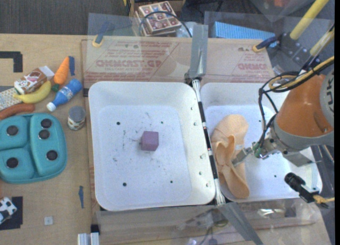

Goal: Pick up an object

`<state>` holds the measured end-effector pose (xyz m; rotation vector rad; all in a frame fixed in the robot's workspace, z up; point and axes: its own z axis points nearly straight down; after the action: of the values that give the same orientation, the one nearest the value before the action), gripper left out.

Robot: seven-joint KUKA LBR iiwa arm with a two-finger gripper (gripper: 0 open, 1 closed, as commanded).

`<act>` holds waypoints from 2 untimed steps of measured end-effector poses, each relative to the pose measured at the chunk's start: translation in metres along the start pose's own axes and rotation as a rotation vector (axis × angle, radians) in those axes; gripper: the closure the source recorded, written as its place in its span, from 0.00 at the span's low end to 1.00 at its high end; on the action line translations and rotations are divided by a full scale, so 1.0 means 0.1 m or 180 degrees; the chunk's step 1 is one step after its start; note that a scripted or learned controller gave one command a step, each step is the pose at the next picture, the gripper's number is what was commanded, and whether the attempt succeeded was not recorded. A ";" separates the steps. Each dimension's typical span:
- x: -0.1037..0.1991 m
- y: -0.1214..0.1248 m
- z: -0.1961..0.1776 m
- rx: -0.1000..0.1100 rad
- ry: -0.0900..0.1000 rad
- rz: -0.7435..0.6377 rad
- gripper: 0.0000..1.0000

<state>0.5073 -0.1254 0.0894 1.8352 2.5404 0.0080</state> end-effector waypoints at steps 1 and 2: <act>-0.14 0.74 0.00 -0.0011 -0.0011 -0.0111 0.00; -0.34 1.56 0.02 0.0047 0.0014 -0.0648 0.00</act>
<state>0.6660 -0.1089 0.0885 1.5736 2.7238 -0.0081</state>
